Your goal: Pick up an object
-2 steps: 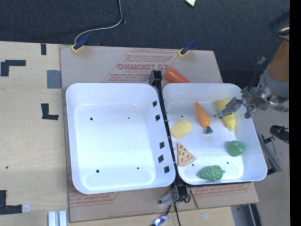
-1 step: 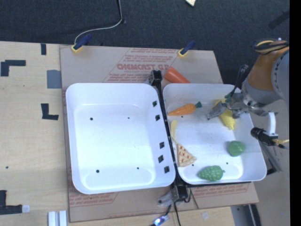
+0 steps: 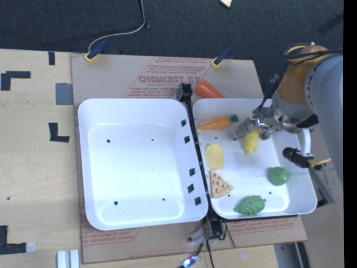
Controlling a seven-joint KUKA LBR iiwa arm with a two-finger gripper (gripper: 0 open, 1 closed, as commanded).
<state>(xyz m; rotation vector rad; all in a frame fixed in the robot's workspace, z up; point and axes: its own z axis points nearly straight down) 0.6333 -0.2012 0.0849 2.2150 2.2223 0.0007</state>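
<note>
Currently my pincer (image 3: 252,132) is positioned low over the right bin (image 3: 304,205), near its far edge, with a yellow corn-like toy (image 3: 251,142) directly at its tips. Whether the toy sits between the tips or only beside them is not resolvable at this slant, and I cannot tell how wide the pincer stands.

Step in hand, by my judgement: the grasp attempt itself. Next move calls for a vertical lift, then a check that the toy rises with me.

Working outward, the right bin also contains:
- a toy carrot (image 3: 215,123), toward the divider;
- a pale yellow oval piece (image 3: 215,156), nearer the camera;
- a pizza slice (image 3: 219,185), against the divider;
- a green round piece (image 3: 279,176);
- a green bumpy cluster (image 3: 250,205), at the near wall.

An orange-red piece (image 3: 209,89) lies outside, beyond the far rim. The left bin (image 3: 89,149) adjoins. Both rest on cardboard (image 3: 162,77) on a wooden bench (image 3: 33,166); dark carpet (image 3: 67,15) lies beyond.
</note>
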